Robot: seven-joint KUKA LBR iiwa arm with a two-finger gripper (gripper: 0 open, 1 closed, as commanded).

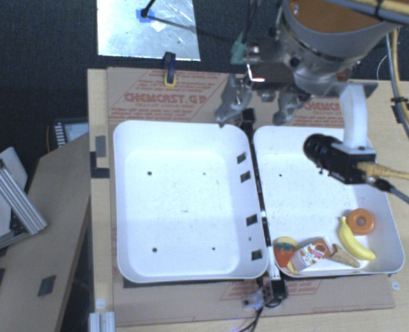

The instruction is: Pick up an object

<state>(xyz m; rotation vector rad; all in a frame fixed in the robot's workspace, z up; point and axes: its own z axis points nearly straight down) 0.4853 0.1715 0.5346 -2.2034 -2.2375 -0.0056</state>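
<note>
Several small items lie in the front corner of the right bin: a yellow banana, an orange ring-shaped piece, a red-orange round fruit, a white and red packet and a tan cone. My gripper hangs high over the back edge of the bins, above the divider between them, far from those items. It is open, its two grey fingers spread apart with nothing between them.
The left bin sits beside the right one on a cardboard sheet. A black cylindrical unit with a yellow cable juts from the arm over the right bin. A metal plate lies behind the bench.
</note>
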